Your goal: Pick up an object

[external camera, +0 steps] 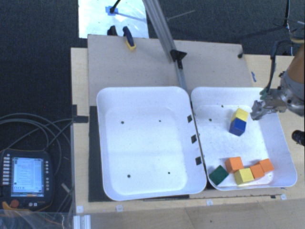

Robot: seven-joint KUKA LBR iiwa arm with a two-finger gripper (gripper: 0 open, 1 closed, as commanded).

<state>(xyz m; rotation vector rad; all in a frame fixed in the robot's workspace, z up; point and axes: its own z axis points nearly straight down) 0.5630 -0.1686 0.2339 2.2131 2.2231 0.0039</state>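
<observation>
The arm [295, 80] is reaching in from the right, its grey wrist hanging over the far right side of the right bin [281, 142]. The gripper [261, 109] is sitting low over the bin's upper right part, just beside a small stack of blocks — whether the jaws are spread or clenched, I cannot tell from here, since they are small and blurred against the white. Nothing is showing between them.

That stack is a yellow block [241, 114] resting on top of a blue block [237, 127], the pair tilted a little and lying just left of the gripper, near it but seemingly apart. Down in the near corner of the same bin a cluster is lying together: a green block [218, 174] at the left, an orange block [233, 163] behind it, a second yellow block [244, 176] in front, and two more orange blocks [261, 168] touching one another to the right.

The left bin [107, 128] is sitting side by side with the right one on the table [209, 61], with a few dark specks on its white floor. A metal pole [159, 20] is slanting down across the table toward the seam between the bins. Off the table's left, on the dark floor, a control pendant [26, 178] with a lit screen is lying among grey cables — well apart from everything else.
</observation>
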